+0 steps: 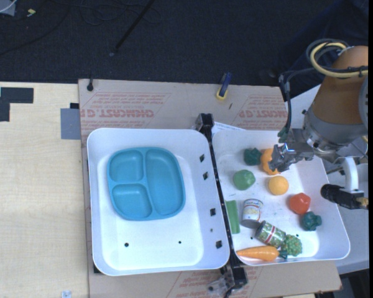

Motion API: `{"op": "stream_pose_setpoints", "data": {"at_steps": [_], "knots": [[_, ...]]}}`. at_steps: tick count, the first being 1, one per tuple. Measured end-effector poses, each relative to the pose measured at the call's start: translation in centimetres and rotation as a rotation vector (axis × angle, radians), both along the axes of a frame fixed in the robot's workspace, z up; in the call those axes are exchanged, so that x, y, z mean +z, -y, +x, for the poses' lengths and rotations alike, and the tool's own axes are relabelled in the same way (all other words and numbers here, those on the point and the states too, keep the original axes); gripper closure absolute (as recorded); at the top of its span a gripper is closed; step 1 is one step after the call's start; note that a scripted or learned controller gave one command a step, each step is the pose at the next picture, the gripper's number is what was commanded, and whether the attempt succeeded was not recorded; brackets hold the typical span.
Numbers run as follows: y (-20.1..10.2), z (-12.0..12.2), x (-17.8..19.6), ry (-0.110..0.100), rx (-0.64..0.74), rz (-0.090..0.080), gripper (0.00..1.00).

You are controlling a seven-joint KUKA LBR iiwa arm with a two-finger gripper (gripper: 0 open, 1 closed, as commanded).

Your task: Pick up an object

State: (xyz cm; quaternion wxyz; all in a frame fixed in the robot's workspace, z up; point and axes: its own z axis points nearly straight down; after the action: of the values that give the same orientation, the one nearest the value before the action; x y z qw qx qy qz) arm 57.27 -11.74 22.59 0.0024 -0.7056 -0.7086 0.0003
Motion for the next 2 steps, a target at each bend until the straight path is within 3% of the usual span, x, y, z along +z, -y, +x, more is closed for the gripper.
{"op": "stream_pose_setpoints", "data": {"at_steps": [2], "knots": [[-9.8, -3.8, -0.5, -0.003, -0.001, -0.001, 1.0]]}}
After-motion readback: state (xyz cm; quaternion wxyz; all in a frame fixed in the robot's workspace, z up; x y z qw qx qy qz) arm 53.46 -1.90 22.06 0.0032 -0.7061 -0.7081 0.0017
